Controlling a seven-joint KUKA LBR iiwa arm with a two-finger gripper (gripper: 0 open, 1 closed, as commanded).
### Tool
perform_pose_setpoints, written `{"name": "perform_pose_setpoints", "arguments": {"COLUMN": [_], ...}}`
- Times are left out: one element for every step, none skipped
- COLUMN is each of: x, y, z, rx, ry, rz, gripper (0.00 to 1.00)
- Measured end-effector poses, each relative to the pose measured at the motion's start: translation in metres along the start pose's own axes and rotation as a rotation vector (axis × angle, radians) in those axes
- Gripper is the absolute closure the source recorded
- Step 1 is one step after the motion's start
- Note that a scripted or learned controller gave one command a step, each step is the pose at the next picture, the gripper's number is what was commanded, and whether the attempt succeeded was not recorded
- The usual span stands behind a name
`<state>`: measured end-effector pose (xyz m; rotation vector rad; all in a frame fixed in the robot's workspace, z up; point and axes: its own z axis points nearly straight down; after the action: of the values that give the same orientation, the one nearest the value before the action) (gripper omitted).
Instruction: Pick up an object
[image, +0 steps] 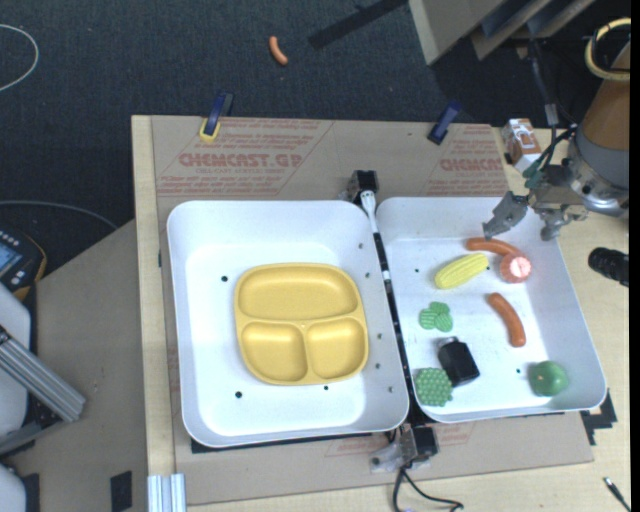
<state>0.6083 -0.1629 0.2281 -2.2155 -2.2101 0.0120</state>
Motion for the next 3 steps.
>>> {"name": "perform_pose_setpoints", "arguments": {"x": [0.0,-0.002,-0.001], "y": [0.003,0.005,0.004], "z": [-0.007,0.035,0.078], "rx": [-0.013,-0.009,-0.007], "ry": [-0.003,-0.002,-0.001], "rz": [-0.003,-0.003,-0.003], "gripper": [0.0,0.0,0.0]}}
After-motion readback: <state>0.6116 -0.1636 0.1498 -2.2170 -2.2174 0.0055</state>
